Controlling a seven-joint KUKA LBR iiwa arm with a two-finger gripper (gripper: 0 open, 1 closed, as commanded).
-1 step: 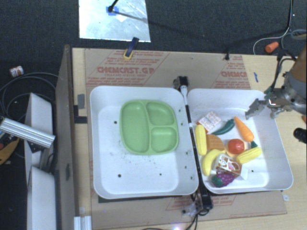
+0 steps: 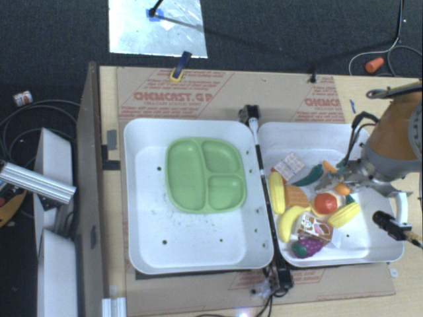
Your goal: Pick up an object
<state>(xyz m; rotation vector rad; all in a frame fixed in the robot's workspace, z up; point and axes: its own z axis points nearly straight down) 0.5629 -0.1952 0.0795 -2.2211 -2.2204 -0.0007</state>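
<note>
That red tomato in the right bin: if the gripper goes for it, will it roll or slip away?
Probably. The tomato looks round and glossy, so it could slip or roll. Toy corn and the banana crowd it, which may limit rolling. It looks like light plastic.

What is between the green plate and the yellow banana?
In the camera view, the bins' white rims and the dark gap where they meet lie between the green plate and banana.

A divided plate point(image 2: 203, 176) lies in the left bin point(image 2: 142, 243) (toy food point(image 2: 310, 207) fills the right bin point(image 2: 383, 249)).

R bin point(image 2: 380, 246) toys point(image 2: 310, 207) packed tight; far-right floor open.
</note>
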